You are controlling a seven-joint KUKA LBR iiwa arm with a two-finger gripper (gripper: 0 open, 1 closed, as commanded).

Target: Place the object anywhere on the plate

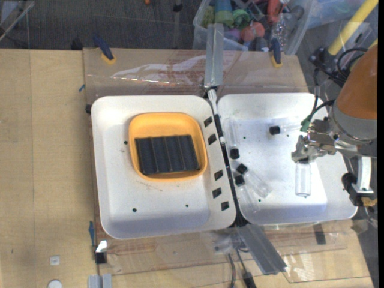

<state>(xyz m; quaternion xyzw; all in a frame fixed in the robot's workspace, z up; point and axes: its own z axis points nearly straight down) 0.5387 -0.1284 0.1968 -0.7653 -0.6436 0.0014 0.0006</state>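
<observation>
A wooden counter (42,161) carries two white bins. Right bin (282,206): one clear tube (302,180) lying near, under the tool (307,152); its spread I cannot tell. Left bin (114,212): one orange plate (137,128) holding one dark ridged block (167,155).

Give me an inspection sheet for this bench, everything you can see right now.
Surface: wooden bench bearing two white bins, left bin and right bin.
Job's things: orange plate in left bin, dark ribbed block on it; clear tube in right bin.
Clutter: small black pieces and a clear item in right bin.
Grippers: gripper above the tube.
Cables: dark cables by the arm.
Surroundings: tub of coloured toys behind.
</observation>
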